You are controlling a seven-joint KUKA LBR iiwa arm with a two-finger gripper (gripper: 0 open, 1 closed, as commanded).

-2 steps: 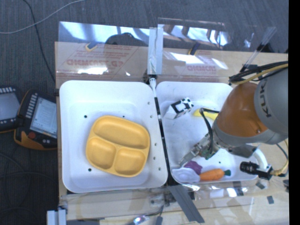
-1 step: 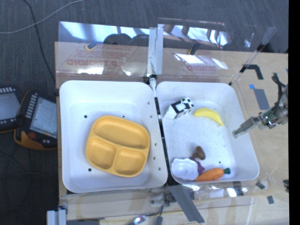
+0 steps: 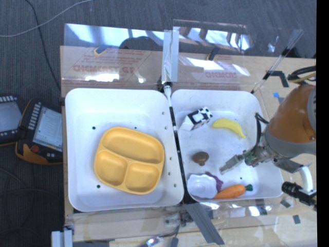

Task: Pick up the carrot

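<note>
The orange carrot (image 3: 230, 191) with a green tip lies along the front edge of the right bin (image 3: 252, 101), its tip pointing right. My gripper (image 3: 232, 162) hangs over the middle of that bin, reaching in from the right and slanting down to the left. It is a short way behind the carrot and apart from it. Nothing shows in the gripper.
Beside the carrot's left end lies a white and purple item (image 3: 203, 185). A brown lump (image 3: 201, 157), a yellow banana (image 3: 229, 127) and a black-and-white toy (image 3: 199, 116) share the right bin. A yellow divided tray (image 3: 129, 160) sits in the left bin (image 3: 82, 117).
</note>
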